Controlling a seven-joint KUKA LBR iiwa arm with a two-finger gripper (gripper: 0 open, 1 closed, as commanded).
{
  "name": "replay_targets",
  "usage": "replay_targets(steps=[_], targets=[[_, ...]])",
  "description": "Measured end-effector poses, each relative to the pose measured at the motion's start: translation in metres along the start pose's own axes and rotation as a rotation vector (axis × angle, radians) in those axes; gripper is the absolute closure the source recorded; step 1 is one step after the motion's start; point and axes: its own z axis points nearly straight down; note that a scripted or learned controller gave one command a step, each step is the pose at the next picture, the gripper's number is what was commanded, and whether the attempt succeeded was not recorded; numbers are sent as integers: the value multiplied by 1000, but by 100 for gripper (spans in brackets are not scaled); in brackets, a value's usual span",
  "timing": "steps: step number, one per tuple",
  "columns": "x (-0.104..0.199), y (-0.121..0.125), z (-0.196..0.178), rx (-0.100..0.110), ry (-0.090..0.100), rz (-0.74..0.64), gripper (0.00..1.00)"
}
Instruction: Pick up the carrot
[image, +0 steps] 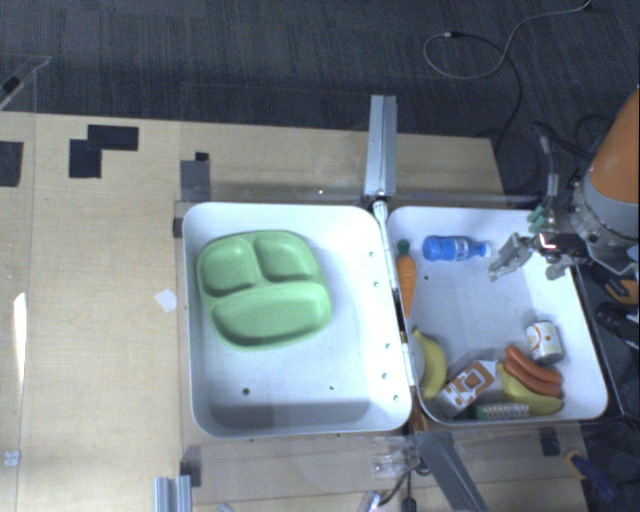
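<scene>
The carrot (406, 281) is orange and lies along the left wall of the right bin (470, 300), close to the divider. My gripper (530, 260) hangs over the bin's upper right part, well to the right of the carrot. Its fingers (505, 258) are spread apart with nothing between them.
A blue bottle (453, 248) lies at the back of the right bin. A banana (432, 362), a small carton (467, 387), sausages (533, 368), a can (544, 341) and another banana crowd its front. A green divided plate (263, 287) sits in the left bin (300, 400).
</scene>
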Motion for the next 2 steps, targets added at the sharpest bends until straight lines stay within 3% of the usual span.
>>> replay_targets(steps=[1, 2], targets=[[-13, 30, 1, -4, -1, -283, 0], [49, 58, 52, -2, 1, -406, 0]])
